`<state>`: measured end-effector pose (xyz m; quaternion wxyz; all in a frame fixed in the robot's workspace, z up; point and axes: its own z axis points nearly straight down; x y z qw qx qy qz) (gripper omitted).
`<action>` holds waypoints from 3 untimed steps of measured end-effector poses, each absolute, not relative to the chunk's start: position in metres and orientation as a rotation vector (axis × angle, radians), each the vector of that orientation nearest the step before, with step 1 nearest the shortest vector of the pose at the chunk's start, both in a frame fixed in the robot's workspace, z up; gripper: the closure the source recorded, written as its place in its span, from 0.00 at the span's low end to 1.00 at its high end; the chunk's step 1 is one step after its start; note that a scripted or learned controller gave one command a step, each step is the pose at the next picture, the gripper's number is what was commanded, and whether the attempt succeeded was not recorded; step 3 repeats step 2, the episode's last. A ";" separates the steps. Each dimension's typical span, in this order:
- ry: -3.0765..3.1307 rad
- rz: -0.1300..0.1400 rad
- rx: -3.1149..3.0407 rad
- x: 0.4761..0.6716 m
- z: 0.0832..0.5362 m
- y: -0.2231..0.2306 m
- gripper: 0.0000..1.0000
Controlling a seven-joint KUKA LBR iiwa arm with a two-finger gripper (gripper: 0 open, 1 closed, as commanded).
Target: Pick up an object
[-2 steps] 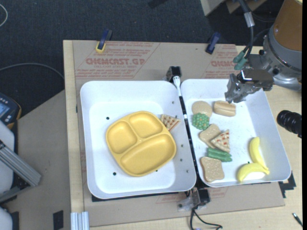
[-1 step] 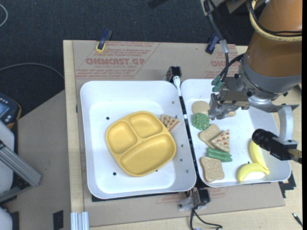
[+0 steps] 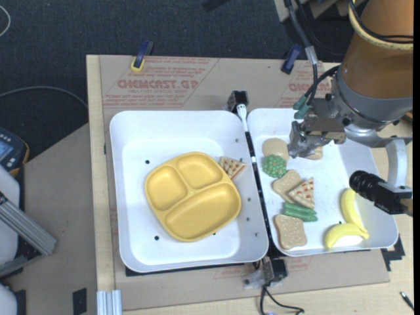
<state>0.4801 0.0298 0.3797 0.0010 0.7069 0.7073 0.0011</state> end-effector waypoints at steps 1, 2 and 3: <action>2.220 0.005 2.218 0.481 0.390 0.030 1.00; 2.231 -0.013 2.223 0.478 0.307 0.067 1.00; 2.231 -0.013 2.223 0.478 0.307 0.067 1.00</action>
